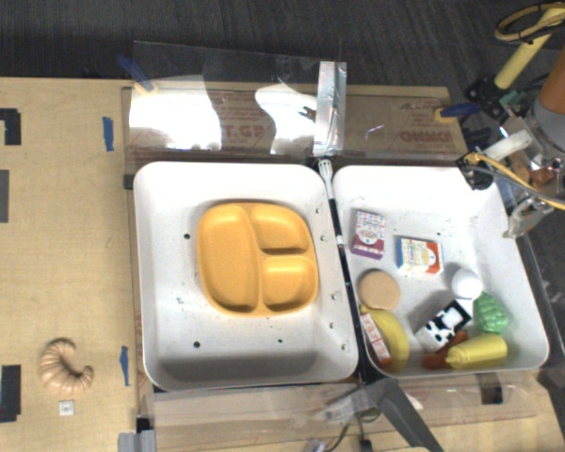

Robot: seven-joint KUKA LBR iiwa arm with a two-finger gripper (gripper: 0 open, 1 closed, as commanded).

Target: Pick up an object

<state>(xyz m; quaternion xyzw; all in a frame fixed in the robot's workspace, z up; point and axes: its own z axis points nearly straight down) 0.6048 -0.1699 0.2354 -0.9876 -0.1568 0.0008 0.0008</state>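
Note:
The right bin (490, 243) holds several small things: a purple-and-white packet (368, 233), a small white carton (419, 255), a round tan disc (379, 291), a banana (390, 335), a black-and-white block (444, 321), a white ball (465, 283), a green toy (491, 313) and a yellow bottle (476, 351). The arm's wrist, with its cables, is at the right edge (539, 172), past the bin's far right corner and above the rim. Its fingers are hidden from me.
In the left bin (160, 252) lies a yellow divided plate (257, 257). A tan croissant-like toy (66, 365) rests on the wooden bench at lower left. Clear plastic sheeting and a shiny divider (330, 106) stand behind the bins.

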